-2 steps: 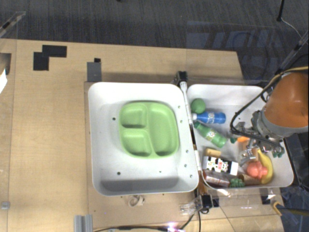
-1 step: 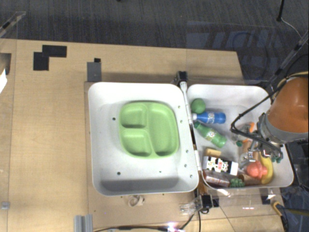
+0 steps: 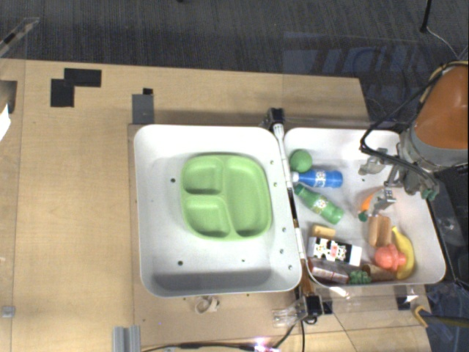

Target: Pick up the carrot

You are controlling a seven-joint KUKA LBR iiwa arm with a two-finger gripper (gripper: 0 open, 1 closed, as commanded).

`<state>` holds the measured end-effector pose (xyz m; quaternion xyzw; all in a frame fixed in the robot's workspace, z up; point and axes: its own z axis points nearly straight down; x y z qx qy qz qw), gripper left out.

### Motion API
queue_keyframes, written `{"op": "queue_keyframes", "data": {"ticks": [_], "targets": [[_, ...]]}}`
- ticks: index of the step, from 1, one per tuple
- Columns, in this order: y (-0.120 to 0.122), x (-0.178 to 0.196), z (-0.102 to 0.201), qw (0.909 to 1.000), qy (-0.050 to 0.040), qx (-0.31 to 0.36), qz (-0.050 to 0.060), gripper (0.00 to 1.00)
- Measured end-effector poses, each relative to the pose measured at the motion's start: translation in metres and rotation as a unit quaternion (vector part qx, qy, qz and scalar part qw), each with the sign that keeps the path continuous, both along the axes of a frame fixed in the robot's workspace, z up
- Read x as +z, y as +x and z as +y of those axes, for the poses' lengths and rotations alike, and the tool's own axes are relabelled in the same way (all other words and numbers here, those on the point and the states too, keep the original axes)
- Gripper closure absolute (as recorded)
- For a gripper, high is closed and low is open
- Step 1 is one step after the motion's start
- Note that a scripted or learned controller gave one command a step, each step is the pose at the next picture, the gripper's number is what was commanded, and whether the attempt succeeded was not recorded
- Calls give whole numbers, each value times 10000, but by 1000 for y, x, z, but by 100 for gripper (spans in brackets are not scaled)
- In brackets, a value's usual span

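1. Carrot, small orange plastic toy [image 3: 363,213], lies in right bin just beside and below claw [image 3: 386,194].
2. Claw opening: cannot tell; nothing visibly held.
3. Likely light, rigid, slick; grip across mid-body.

It looked like a robotics lab: a plywood bench [image 3: 73,218] bore two white bins [image 3: 146,218] clamped side by side, loose cables [image 3: 242,343] trailed at the near edge, and grey carpet [image 3: 220,20] lay beyond.
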<state>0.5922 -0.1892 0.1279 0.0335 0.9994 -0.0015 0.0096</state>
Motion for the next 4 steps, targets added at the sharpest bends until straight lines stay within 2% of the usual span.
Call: {"op": "queue_keyframes", "data": {"ticks": [1, 2, 3, 4], "targets": [[-9, -27, 3, 10000, 1, 20, -69, 0], [-49, -27, -17, 9977, -3, -672, -128, 0], [-97, -37, 14, 9890, 24, -1480, -32, 0], [-100, -34, 29, 9803, -127, -1967, -97, 0]]}}
